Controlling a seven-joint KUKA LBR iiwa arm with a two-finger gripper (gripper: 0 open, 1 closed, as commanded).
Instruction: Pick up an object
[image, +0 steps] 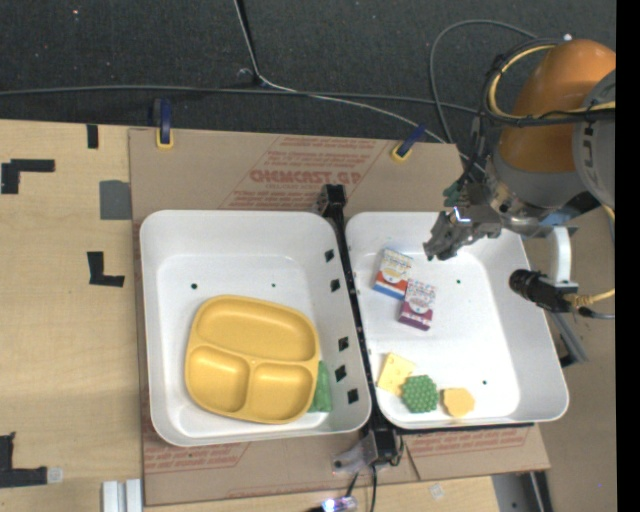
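Two bins sit side by side on a cardboard sheet (300, 170) on the bench. The left bin (165, 250) holds a sectioned tray (252, 356) toward its near side, with a small item (322, 390) wedged between the tray's right edge and the bin wall. In the right bin (530, 370), two small boxes (393, 273) (417, 304) lie touching near the middle, left of centre. Along the near edge sit a wedge (394, 372), a bumpy round piece (419, 394) and a small disc (458, 402), left to right. The gripper (441, 247) hangs over the far part of the right bin, just right of the boxes.
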